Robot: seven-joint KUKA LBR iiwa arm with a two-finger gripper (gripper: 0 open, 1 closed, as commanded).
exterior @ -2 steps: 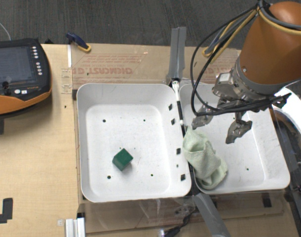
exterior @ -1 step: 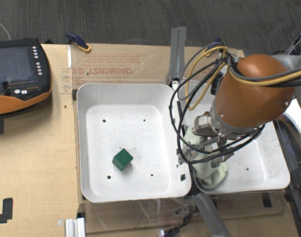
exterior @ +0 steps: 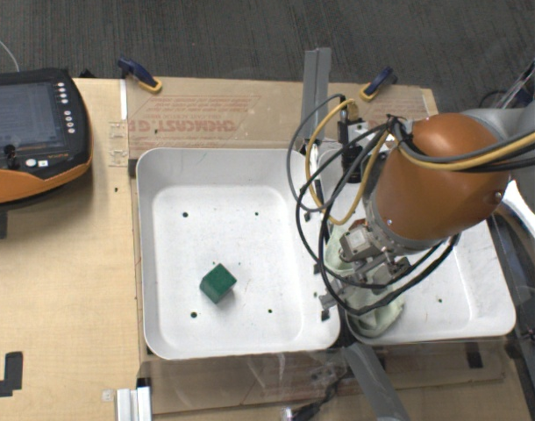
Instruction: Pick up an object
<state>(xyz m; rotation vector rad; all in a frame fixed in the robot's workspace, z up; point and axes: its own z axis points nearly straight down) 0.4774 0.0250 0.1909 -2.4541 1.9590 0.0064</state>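
A small green cube (exterior: 218, 283) lies alone in the left bin (exterior: 162, 235), toward its front middle. My gripper (exterior: 366, 274) hangs low over the front-left corner of the right bin (exterior: 478, 305), mostly hidden under the orange wrist band (exterior: 434, 178) and looping cables. Directly beneath it a pale whitish-green object (exterior: 378, 317) pokes out near the bin's front wall. The view does not show whether that object is touched or held. The gripper is well to the right of the green cube, across the wall between the bins.
An orange-edged teach pendant (exterior: 31, 139) rests on the bench at far left. Blue-and-yellow clamps (exterior: 138, 73) (exterior: 377, 82) sit on the cardboard sheet behind the bins. Black and yellow cables (exterior: 324, 191) droop over the divide between the bins.
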